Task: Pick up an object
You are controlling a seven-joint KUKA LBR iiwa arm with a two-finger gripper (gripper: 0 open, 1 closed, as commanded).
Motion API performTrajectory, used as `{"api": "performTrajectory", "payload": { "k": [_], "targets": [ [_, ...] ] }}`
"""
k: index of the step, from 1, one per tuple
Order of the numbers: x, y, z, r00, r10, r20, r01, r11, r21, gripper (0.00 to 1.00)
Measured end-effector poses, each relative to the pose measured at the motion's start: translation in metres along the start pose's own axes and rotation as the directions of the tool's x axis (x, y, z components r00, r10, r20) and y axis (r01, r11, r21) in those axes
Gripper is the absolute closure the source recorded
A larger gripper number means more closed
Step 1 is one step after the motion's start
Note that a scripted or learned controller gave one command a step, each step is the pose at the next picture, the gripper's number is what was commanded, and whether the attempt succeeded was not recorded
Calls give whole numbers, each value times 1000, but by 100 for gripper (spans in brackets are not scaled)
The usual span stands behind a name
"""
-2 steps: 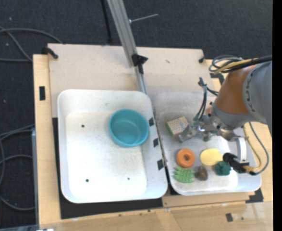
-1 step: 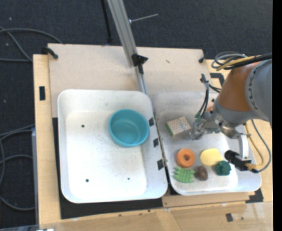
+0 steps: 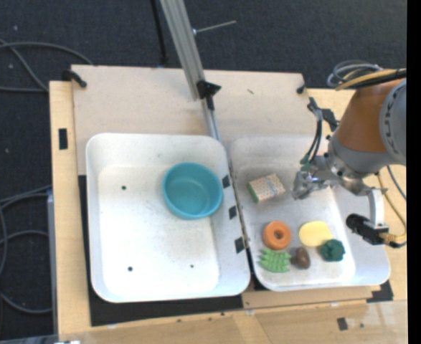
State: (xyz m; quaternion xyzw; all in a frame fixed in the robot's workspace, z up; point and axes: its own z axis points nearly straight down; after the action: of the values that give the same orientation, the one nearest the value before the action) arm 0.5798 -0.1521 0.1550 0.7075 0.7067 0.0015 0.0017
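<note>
My gripper [image 3: 305, 185] hangs over the upper middle of the right bin [image 3: 353, 267], just right of a small tan-and-green block [image 3: 266, 187]. Nothing shows between its fingers. Below it lie an orange ring [image 3: 277, 234], a yellow oval piece [image 3: 315, 233], a dark green lump [image 3: 332, 250], a brown lump [image 3: 300, 258] and a light green ridged piece [image 3: 273, 261]. A blue bowl [image 3: 192, 190] sits in the left bin [image 3: 124, 264], near its upper right.
A slanted metal pole [image 3: 185, 38] rises from behind the bins and ends near their shared edge. Cables trail from the arm's wrist at the right. The wooden bench [image 3: 145, 99] frames both bins.
</note>
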Motion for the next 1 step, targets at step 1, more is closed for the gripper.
{"api": "performTrajectory", "payload": {
  "k": [1],
  "targets": [
    [7,6,-60,1000,-5,1,5,1000,-4,100]
  ]
}}
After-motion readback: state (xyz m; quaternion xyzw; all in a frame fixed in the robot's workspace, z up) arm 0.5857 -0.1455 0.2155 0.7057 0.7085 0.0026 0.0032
